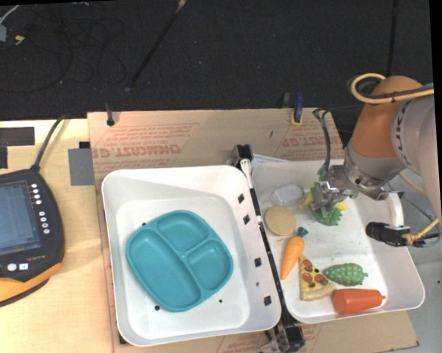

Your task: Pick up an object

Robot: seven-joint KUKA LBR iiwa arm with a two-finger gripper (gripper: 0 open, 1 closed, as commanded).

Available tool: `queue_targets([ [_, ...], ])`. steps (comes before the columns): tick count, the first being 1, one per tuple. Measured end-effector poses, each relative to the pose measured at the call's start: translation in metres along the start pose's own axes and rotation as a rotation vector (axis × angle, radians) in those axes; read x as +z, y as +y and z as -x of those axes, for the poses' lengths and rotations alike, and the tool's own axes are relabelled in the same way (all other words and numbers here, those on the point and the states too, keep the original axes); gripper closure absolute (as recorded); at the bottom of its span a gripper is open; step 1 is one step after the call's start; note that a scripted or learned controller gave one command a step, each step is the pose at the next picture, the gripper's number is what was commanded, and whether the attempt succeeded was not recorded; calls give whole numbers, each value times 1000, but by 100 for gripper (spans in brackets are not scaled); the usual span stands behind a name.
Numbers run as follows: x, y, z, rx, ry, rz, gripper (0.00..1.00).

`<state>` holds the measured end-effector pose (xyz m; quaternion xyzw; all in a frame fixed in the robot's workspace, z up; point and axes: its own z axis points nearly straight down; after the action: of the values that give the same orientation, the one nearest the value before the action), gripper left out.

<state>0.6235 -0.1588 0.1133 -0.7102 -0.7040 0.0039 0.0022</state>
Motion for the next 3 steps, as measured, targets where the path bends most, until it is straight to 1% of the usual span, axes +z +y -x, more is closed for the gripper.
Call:
queue_targets([
  [1, 25, 21, -28, -10, 2, 4, 100],
  [2, -7, 20, -59, -11, 3, 9, 100],
  [3, -78, -46, -122, -13, 6, 7, 100],
])
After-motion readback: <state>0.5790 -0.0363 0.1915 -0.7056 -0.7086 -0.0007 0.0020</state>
